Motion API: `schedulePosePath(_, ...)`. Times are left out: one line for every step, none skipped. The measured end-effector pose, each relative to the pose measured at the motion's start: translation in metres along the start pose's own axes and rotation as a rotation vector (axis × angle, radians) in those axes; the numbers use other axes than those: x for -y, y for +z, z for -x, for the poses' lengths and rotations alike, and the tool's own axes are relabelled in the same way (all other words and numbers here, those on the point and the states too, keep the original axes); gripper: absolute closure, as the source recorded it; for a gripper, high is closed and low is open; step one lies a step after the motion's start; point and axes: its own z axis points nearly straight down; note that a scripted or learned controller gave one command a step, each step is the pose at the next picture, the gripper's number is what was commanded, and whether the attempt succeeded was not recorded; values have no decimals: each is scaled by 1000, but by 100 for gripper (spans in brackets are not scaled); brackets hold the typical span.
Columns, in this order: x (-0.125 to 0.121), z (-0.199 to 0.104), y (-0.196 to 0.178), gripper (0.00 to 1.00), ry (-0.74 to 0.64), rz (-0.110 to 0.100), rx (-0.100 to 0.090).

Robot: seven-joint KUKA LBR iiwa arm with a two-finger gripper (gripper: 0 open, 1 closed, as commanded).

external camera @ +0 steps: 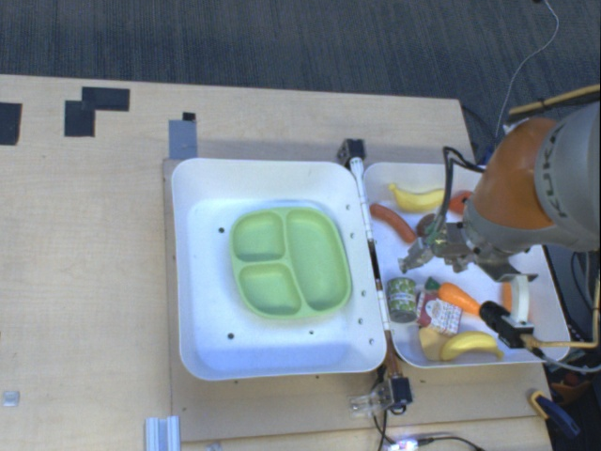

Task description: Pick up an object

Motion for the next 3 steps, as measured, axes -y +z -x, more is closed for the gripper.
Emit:
schedulePosePath(49, -1, 32, 0, 7, -13, 1)
schedulePosePath(46, -1, 20, 100, 6, -5, 2)
schedulePosePath(-47, -59, -64, 100, 4, -19, -2)
